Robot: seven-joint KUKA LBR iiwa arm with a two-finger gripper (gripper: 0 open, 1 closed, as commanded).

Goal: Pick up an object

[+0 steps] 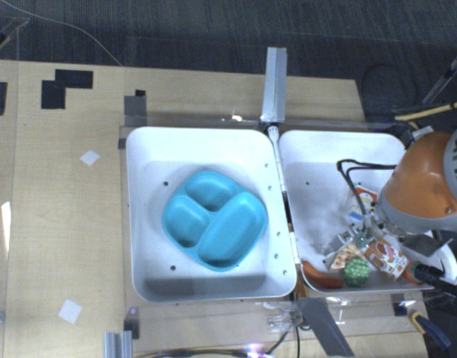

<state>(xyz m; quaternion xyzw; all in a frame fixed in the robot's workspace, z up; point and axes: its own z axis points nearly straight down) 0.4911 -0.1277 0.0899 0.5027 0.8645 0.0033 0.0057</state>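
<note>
So the stuff worth grabbing is all crammed into the right bin (317,162), down in its 5 o'clock corner: a little green knobbly ball (355,272), a reddish-orange sausage-shaped thing (322,274) lying along the front wall at about 6 o'clock, and a flat printed packet (385,258) just beside the ball, with some crinkly silver wrapper bits (340,243) touching the pile. My guess is the green ball is the easiest pick: looks light and a bit squishy, textured enough not to slip, so pinch it across the middle. The packet looks thin and floppy, lying flat, so it'd be annoying to get under; the sausage thing looks smooth and sits tight against the wall, not much room on that side. The arm (426,181) hangs right over that corner, coming in from 3 o'clock, and the jaws are buried behind the wrist and clutter, so I honestly can't tell their state. The left bin (150,155) holds a blue three-compartment tray (215,218) sitting roughly dead centre, compartments look bare. Both bins sit side by side on the desk (57,222).
</note>
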